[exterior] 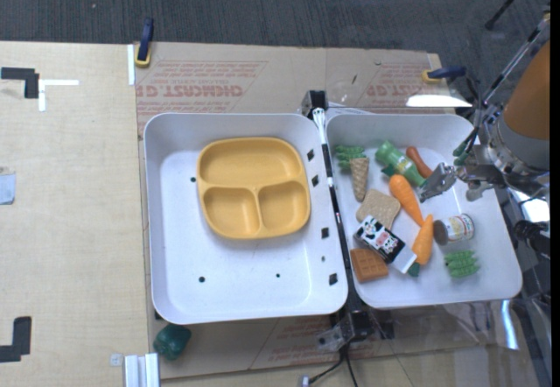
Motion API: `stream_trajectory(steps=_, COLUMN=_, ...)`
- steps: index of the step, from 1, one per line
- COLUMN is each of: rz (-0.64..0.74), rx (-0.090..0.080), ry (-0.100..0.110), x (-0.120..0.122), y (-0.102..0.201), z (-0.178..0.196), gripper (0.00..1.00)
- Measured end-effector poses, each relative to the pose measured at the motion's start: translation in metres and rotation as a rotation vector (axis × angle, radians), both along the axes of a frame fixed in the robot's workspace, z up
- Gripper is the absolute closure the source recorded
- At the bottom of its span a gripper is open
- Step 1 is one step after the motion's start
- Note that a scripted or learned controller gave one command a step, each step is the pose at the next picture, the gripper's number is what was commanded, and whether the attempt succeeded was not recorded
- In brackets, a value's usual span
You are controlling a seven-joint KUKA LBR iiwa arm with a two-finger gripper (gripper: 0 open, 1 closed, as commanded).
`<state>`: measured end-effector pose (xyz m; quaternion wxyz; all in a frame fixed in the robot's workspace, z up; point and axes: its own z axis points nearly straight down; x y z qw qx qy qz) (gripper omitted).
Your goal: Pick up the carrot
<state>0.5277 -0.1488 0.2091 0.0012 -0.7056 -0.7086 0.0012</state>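
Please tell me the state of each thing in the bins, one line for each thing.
carrot: lying flat in the right bin, not held
hand: low over the right bin, beside the carrot
yellow divided plate: upright in the left bin
small jar: lying on its side

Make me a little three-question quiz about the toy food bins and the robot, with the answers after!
1. True or false: the yellow plate lies in the right bin.
2. The carrot lies: A) on the plate, B) in the right bin, beside the gripper, C) on the cardboard.
3. Fill in: the plate has ___ compartments.

Key: 1 false, it lies in the left bin. 2 B. 3 three.
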Motion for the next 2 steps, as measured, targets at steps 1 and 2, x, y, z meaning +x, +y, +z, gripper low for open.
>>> stream_trajectory(steps=1, rz=0.080, rx=-0.002, ry=-0.007, x=0.0436, y=-0.0081, z=-0.1154, gripper=0.00)
stream_trajectory(steps=2, rz=0.077, rx=-0.002, ry=-0.009, x=0.0444, y=-0.0082, z=-0.1059, gripper=1.00)
